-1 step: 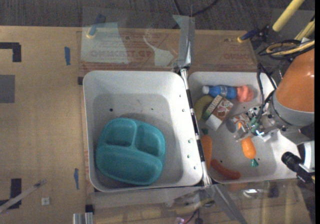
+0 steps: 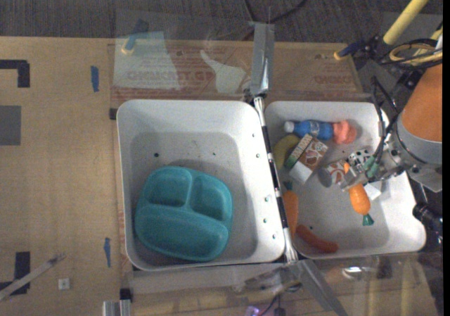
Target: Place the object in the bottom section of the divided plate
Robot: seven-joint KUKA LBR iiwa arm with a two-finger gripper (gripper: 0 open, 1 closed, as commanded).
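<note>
I cannot tell how the gripper (image 2: 370, 167) jaws stand; it hangs low over the right bin (image 2: 404, 234), just above an orange carrot (image 2: 361, 203). Near it I see a can (image 2: 335, 173), a carton (image 2: 308, 153) and a blue bottle (image 2: 313, 128). The teal divided plate (image 2: 184, 213) sits in the left bin (image 2: 140, 138).

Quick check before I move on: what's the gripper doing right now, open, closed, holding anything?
Gripper: cannot be told. It sits low at the right bin's right side, near the orange carrot, with nothing visibly in its grasp.
</note>
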